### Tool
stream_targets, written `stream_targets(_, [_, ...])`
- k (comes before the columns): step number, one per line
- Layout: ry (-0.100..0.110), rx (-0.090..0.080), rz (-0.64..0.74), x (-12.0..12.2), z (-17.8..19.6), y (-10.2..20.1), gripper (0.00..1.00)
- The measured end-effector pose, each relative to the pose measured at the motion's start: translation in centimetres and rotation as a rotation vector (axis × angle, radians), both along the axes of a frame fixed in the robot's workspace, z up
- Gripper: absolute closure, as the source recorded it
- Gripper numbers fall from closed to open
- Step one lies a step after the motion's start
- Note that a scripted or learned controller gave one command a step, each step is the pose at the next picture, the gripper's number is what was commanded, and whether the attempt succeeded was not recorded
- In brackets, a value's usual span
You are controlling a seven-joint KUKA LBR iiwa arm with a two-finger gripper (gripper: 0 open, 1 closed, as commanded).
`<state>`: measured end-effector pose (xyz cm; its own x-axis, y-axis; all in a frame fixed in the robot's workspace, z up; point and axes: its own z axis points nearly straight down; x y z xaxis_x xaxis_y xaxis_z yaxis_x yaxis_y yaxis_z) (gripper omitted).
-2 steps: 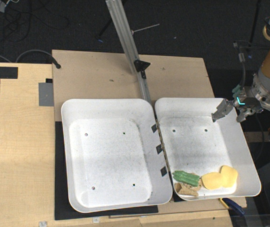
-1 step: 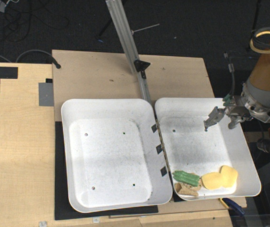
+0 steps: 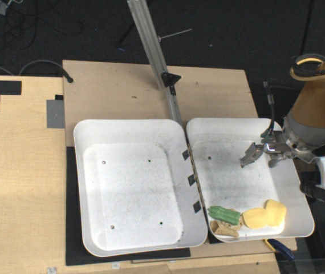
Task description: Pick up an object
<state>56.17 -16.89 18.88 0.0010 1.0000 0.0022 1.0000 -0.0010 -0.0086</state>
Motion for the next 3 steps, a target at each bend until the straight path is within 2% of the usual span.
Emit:
stream_targets(1, [0.0,0.001,0.001,-1.2,-5.2,0.1,0.0])
stream_targets(2, [-0.005,-0.001,-0.005,-1.0,-3.9,-0.2,1.0])
stream_targets(3, [-0.012,-0.003,0.001,-0.1,1.8,-0.8,1.0])
